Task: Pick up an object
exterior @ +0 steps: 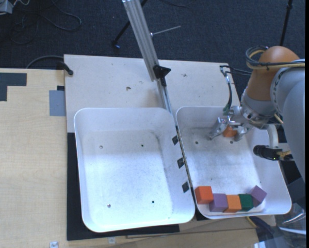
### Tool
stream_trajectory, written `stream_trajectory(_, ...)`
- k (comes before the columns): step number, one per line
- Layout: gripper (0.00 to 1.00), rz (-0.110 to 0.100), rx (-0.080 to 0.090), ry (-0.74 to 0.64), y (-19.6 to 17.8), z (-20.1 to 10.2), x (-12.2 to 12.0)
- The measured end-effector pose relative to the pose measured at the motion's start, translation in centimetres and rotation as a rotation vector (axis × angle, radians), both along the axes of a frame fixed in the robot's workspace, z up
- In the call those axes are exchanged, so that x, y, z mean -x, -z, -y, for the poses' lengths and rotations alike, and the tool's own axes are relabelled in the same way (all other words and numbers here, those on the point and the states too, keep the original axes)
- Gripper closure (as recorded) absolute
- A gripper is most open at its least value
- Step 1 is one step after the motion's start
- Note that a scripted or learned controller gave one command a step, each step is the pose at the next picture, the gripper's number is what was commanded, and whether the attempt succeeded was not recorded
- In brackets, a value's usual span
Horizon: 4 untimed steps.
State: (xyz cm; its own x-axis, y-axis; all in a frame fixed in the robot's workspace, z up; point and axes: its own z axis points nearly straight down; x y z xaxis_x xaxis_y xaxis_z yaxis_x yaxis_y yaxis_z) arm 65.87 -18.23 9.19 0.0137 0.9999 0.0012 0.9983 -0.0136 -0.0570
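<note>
Gripper (228, 129) is sitting mid-right over the right bin (278, 203), seemingly clamping an orange block (229, 132); lift's looking underway, not finished.

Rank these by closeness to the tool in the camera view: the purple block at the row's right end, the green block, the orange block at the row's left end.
From the tool:
1. Purple block, right end of the row.
2. Green block, beside it.
3. Orange block, left end; close to the green one's distance, hard to separate.

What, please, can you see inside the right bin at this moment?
In the right bin, five blocks crowd its near edge: orange, purple, orange, green, purple. The gripper hangs over the far end with something orange at its fingers; the floor below it is covered.
</note>
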Motion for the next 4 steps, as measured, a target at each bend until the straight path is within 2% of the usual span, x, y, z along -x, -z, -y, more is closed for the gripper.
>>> stream_trajectory(2,0.0,0.005,-0.003,-0.004,0.36,0.2,0.04)
stream_trajectory(4,0.0,0.009,0.004,-0.001,0.33,-0.33,0.09)
